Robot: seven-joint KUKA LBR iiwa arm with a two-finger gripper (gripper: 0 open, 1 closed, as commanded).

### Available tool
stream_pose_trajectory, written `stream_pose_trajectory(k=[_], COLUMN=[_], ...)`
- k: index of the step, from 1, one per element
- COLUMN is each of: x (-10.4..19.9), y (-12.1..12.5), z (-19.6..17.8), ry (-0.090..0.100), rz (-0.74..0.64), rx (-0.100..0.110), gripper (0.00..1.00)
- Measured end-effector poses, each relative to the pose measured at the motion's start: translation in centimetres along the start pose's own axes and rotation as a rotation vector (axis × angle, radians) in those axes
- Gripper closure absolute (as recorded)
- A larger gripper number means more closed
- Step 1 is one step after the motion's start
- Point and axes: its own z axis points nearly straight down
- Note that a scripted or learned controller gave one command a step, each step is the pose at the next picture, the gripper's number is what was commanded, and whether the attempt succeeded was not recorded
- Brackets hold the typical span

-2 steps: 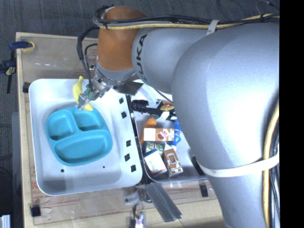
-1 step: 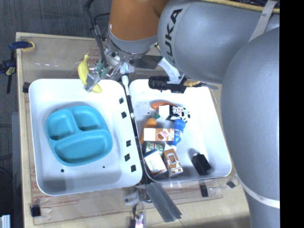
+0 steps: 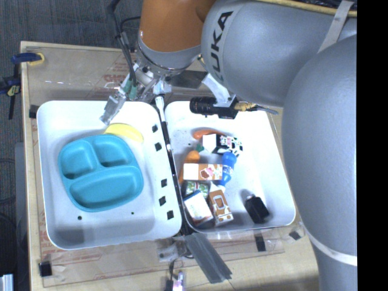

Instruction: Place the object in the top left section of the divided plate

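End effector: metal two-finger end effector point(image 3: 115, 107) is hanging over the upper edge of the left bin, upper centre-left of frame; cannot tell its state.
Object: flat yellow rounded object point(image 3: 125, 131) is lying on the bin floor just below the end effector, touching the plate's upper right rim.
Plate: turquoise plastic divided plate point(image 3: 101, 171) is sitting mid-left in the shallow white left bin point(image 3: 91, 229).
Right bin: shallow white right bin point(image 3: 276, 168) is holding small cartons, a blue bottle point(image 3: 228, 165) and a black block point(image 3: 257, 208).
Arm: grey arm with orange band point(image 3: 173, 17) is reaching in from the upper right.
Bench: bench point(image 3: 30, 65) is carrying both bins.
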Motion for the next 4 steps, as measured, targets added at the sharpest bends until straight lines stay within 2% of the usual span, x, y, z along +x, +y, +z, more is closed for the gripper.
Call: stream_pose_trajectory(k=[1,2,3,4], x=[7.9,9.8,8.0,9.8], y=[4.3,1.7,4.0,1.6], z=[13.7,22.0,12.8,22.0], ry=[0.003,-0.006,0.002,-0.003], rz=[0.077,0.513,0.454,0.598], rx=[0.006,0.008,0.004,0.004], gripper=[0.0,0.0,0.0,0.0])
